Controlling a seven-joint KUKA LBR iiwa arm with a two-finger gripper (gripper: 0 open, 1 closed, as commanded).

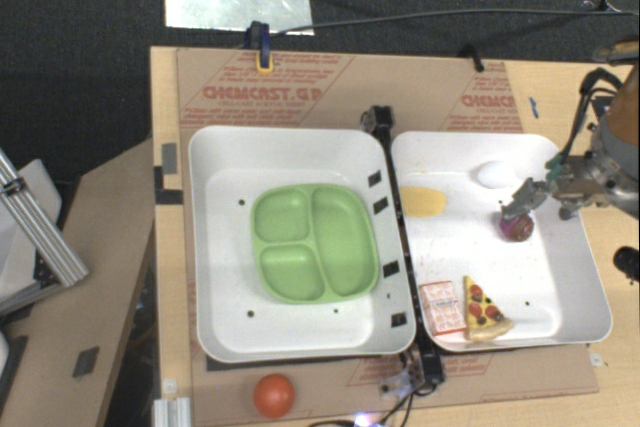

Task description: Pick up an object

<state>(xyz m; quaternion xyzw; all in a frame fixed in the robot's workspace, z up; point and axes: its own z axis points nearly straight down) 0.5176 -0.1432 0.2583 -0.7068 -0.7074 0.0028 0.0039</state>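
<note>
The right bin (560, 320) holds several objects: a yellow flat piece (422, 202) near its left wall, a white egg-like object (492, 175) at the back, a dark purple round object (517, 227) in the middle, a red-and-white packet (440, 306) and a pizza slice (483, 308) at the front. My gripper (522, 204) reaches in from the right and hangs just above the purple object, its grey fingertips right over the object's top edge. Whether it touches the object is unclear.
The left bin (215, 215) holds a green divided plate (314, 242). A red ball (274, 394) lies on the bench in front of the left bin. Black clips (380, 205) line the shared wall between the bins. A blue clamp (260, 40) stands at the bench's back edge.
</note>
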